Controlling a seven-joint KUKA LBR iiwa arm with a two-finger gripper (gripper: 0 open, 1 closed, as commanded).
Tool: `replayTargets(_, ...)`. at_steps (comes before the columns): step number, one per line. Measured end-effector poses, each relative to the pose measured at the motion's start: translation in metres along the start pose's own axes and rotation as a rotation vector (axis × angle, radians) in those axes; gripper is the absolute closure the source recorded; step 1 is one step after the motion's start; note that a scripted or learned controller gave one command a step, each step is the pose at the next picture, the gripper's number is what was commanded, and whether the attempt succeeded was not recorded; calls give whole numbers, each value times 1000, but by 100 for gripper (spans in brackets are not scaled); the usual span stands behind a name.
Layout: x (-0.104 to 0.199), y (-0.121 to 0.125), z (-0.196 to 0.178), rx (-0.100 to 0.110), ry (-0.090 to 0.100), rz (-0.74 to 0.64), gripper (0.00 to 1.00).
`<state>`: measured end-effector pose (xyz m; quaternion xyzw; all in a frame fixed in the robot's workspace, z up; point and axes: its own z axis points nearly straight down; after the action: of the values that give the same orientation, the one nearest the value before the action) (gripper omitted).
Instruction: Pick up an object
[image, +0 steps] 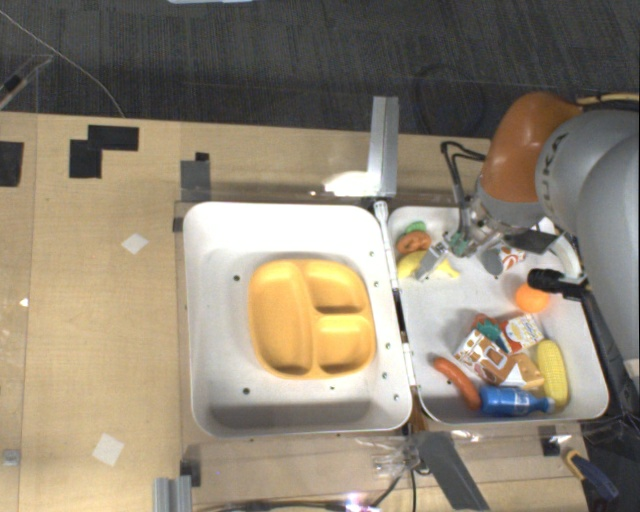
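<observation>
My gripper (462, 258) hangs over the far left part of the right bin (600, 400), open, its fingers (433, 264) spread apart. Nothing shows held between them. Just left of the left finger lie a yellow fruit-like piece (410, 266) and an orange and green toy (412, 241). An orange ball (533, 298) sits to the gripper's right. Nearer the front lie a printed snack packet (494, 350), a corn cob (552, 368), a blue bottle (512, 402) and a red sausage (456, 380).
The left bin (215, 400) holds a yellow divided tray (310, 315). A metal post (384, 145) stands behind the gap between the bins. The grey arm with its orange band (525, 150) comes in over the right bin's far corner.
</observation>
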<state>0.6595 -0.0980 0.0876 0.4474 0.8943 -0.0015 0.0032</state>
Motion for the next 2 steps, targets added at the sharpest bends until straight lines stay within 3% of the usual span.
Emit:
replayTargets(1, -1, 4, -15, -8, -8, -8, 100)
replayTargets(2, 21, -31, -46, -6, 0, -306, 100)
